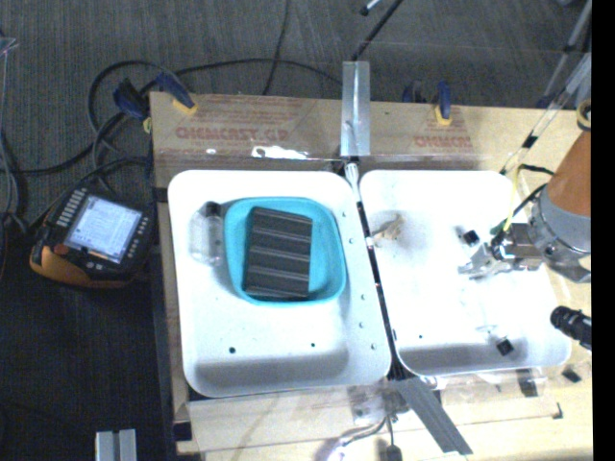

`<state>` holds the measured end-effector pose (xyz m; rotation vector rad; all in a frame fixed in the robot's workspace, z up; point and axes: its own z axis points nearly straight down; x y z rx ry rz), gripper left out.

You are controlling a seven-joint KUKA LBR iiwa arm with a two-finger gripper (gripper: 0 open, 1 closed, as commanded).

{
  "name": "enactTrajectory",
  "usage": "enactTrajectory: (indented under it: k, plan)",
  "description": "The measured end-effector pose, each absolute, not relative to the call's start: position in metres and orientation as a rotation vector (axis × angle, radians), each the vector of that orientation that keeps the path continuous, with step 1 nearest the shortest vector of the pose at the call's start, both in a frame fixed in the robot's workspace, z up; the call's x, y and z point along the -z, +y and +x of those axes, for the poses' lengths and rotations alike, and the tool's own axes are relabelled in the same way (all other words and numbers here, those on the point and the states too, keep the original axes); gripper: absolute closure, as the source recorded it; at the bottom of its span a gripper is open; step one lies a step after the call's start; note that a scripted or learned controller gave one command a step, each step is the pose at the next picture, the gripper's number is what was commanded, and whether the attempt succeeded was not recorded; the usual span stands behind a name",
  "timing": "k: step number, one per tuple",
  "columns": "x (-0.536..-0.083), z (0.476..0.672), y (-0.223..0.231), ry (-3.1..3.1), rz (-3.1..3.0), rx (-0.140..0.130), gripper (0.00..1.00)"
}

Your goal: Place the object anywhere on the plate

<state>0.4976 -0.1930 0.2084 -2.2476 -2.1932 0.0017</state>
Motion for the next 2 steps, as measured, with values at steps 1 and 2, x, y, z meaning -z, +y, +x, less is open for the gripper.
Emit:
enactTrajectory:
  k: [1,2]
  plan:
    - [-0.2084,0.4976,-0.1929,-2.193,-2.247,-0.002,0.0]
    - [-0.2084,0.4976,-0.1929,-2.193,-2.247,-0.002,0.0]
